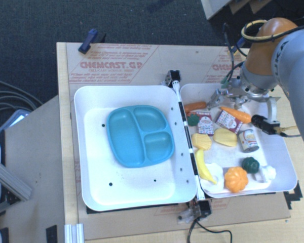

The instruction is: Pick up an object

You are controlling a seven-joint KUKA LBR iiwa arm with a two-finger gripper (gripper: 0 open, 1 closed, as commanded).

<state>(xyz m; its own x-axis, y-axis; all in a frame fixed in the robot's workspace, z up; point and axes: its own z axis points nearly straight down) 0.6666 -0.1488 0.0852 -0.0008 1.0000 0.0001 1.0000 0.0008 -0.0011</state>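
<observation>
1. Bench top of brown protective paper (pixel 142 59), printed in red "CHEMCAST GP", repeated and partly cut off at the right.
2. Left shallow white bin (pixel 91 181), holding a blue plastic tray with three compartments (pixel 141 134) near its middle; bare white floor all round the tray, widest toward the near edge.
3. Right shallow white bin (pixel 281 161), crowded with small toy foods; open floor mostly along its right side.
4. Grey arm with orange band (pixel 268 39), reaching in over the far end of the right bin.
5. Gripper (pixel 232 96), low over the far end of that bin, just beside an orange toy carrot (pixel 236 114); cannot tell how wide the fingers stand.
6. Yellow toy banana (pixel 204 167) along the left wall; orange toy pumpkin (pixel 235 178) near the front rim.
7. Small can with printed label (pixel 249 140), unreadable; red-and-white packet (pixel 226 120), writing too small to read; dark green round piece (pixel 251 164).
</observation>
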